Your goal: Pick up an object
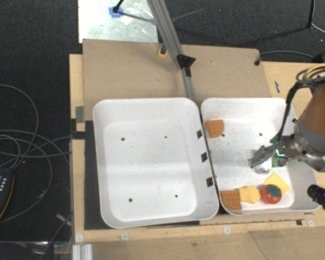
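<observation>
We see the worktop [227,69], a tan board, carrying two shallow white bins side by side. The left bin [105,145] shows only its bare floor with a few small dark holes. The right bin [244,112] holds all the loose objects.

The arm [319,118] enters from the right, its orange band visible above the wrist, with dark and yellow cables looping over it. The gripper [260,160] hangs over the right half of the right bin, at mid depth. We cannot tell whether the jaws are apart or together, as the grey tip is too small and blurred to resolve. We see no object between them.

A grey pole [165,23] slants from the far edge down to the gap between the bins.

Candidate objects lie as follows. An orange block [215,128] sits near the left wall of the right bin, well apart from the gripper. At the near edge, a brown piece [231,200] lies touching a yellow piece [249,194] to its right. Further right, a red round object [271,194] with a green top rests against a yellow wedge [278,182] just beyond it. That pair lies just near of the gripper.
</observation>
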Tool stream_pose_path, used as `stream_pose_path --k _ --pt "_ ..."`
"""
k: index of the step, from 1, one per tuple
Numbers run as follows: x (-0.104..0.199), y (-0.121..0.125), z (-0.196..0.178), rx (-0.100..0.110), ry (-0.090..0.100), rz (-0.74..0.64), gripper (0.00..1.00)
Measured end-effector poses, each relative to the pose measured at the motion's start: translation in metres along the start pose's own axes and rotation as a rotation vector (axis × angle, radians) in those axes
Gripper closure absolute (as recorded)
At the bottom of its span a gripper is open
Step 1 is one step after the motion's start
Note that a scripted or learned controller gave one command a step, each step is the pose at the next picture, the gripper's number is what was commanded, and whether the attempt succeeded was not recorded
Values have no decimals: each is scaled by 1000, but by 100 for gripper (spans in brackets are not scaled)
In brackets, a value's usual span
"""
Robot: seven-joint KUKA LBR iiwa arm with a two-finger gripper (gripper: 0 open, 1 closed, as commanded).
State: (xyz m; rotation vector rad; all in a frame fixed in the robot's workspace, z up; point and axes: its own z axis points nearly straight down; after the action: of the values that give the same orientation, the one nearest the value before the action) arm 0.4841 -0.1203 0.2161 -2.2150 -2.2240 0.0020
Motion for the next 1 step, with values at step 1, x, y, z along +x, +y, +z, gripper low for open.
stream_pose_path --k 1 --pt "0 1 -2 -4 -1 2 0"
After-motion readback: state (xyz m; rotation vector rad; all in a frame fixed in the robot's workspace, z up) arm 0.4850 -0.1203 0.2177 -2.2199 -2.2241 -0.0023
